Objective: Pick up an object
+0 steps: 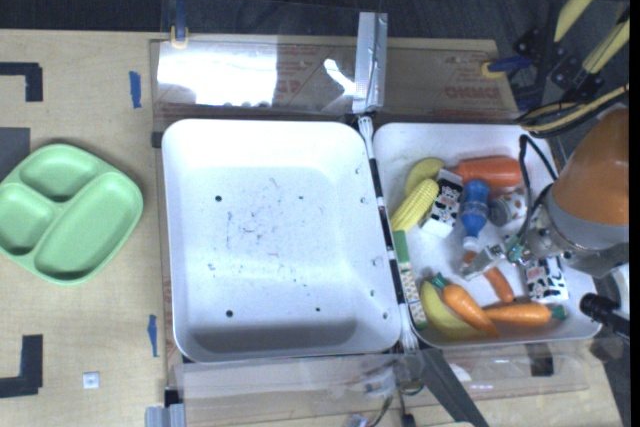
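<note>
The objects all lie crowded together in the right bin (400, 165), heaped in its middle and near half. A yellow corn cob (415, 203) lies tilted near the bin's left wall, with a pale yellow-green banana-like piece (428, 170) just above it. A long red-orange item (490, 170) lies along the far side. Below it stands a small blue bottle (473, 205), with a black-and-white patterned piece (446, 198) at its left. At the near edge a yellow banana (440, 308) curves under two orange carrots (470, 307) (520, 314) that lie roughly end to end. Another black-and-white patterned piece (547, 281) lies at the right. The small bits at the middle are too jumbled to identify.
</note>
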Robot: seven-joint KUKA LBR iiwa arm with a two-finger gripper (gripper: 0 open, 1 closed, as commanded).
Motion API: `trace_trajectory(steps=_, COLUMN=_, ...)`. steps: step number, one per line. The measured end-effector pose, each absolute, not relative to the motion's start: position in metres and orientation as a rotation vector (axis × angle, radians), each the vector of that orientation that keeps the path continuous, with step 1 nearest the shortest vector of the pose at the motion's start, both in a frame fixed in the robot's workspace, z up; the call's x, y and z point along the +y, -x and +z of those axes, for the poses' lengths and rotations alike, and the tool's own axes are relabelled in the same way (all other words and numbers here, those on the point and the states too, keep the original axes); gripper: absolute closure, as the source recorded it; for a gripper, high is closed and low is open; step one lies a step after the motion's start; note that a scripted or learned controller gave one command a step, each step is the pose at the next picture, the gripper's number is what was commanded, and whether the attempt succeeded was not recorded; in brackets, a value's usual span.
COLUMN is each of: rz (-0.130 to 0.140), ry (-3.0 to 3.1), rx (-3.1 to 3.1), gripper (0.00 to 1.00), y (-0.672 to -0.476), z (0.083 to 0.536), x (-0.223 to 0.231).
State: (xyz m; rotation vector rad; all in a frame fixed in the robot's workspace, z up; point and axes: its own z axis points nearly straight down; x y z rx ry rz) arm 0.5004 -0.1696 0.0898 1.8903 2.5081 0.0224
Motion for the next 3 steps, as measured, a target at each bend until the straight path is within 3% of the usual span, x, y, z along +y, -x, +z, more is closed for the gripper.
trace_trajectory(steps=1, rz=0.004, ry=-1.84, rx=2.545, gripper=0.0, y=-0.495, z=0.088, x=-0.153)
trace_trajectory(steps=2, rz=0.005, ry=-1.842, rx=2.538, gripper=1.0, y=-0.496, z=0.099, x=-0.154)
trace_trajectory(steps=3, rz=0.0, ry=-2.148, rx=2.291, gripper=1.0, y=-0.562, z=0.208, x=-0.081)
